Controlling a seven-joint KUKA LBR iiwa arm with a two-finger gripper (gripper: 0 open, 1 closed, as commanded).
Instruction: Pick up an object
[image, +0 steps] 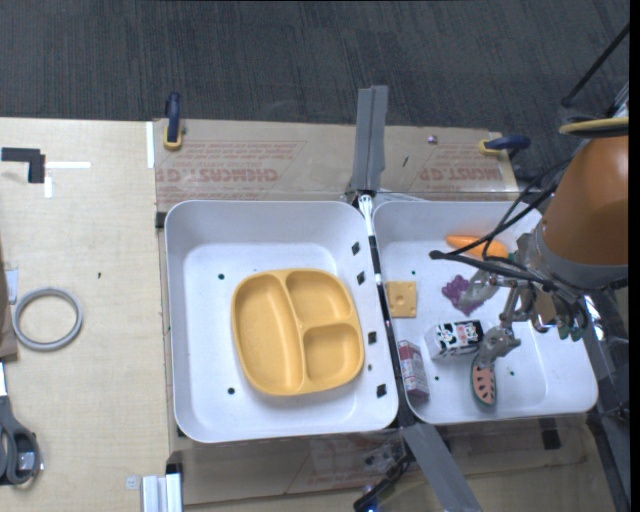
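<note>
The gripper (497, 338) is hovering in the right bin (560, 400) over the watermelon slice (484, 383), just beside the milk carton (457, 337) — nothing is showing between its tips. I am judging this the approach step — next it is needing a straight descent.

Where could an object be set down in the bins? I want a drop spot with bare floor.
Left bin: bare white floor rings the yellow divided plate, widest along the far wall and left side. Right bin: bare near its far-left corner above the cracker. It is crowded around the milk carton, watermelon slice, purple piece and claw.
</note>
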